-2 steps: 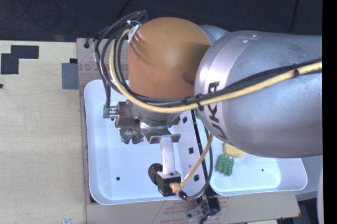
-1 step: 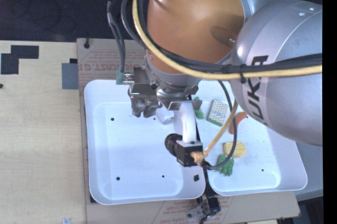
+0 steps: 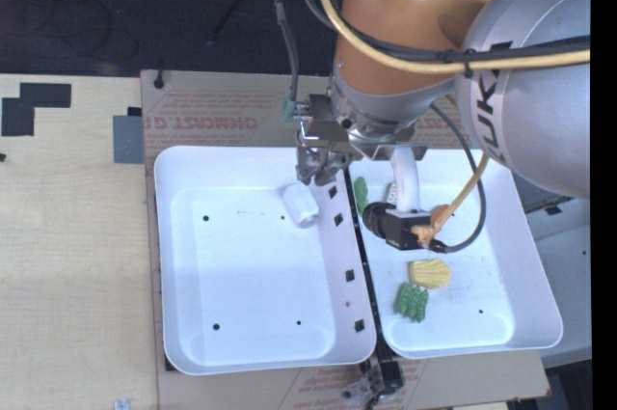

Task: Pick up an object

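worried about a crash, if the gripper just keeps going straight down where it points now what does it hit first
Most likely the small white cup lying in the left bin, just under the gripper. Depth is hard to judge from this slanted view, so it could instead meet the bin floor beside the cup.

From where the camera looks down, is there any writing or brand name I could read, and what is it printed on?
"KU": large dark letters on the grey arm casing at the right, cut off by the cable and the frame edge.
Reddish printing on the brown cardboard sheet above the left bin: reads upside down, too blurred to make out.
More reddish printing on the cardboard strip below the bins: too small to read.
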You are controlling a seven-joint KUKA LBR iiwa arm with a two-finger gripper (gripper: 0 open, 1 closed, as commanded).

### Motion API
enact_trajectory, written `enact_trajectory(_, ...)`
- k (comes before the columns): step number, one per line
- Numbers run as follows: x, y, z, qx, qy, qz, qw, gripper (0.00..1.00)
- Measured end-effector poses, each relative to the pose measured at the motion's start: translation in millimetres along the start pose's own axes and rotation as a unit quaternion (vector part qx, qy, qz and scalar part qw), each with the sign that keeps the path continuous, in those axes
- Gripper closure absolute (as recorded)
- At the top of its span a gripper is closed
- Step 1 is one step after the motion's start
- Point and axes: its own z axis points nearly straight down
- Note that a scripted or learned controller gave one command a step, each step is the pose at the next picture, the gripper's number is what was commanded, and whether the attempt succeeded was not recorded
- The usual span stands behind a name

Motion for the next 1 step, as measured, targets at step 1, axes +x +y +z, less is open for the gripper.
enact_trajectory(1,-86.2,-9.6,-42.8,-0.003,0.001,0.0,1.0,1.0)
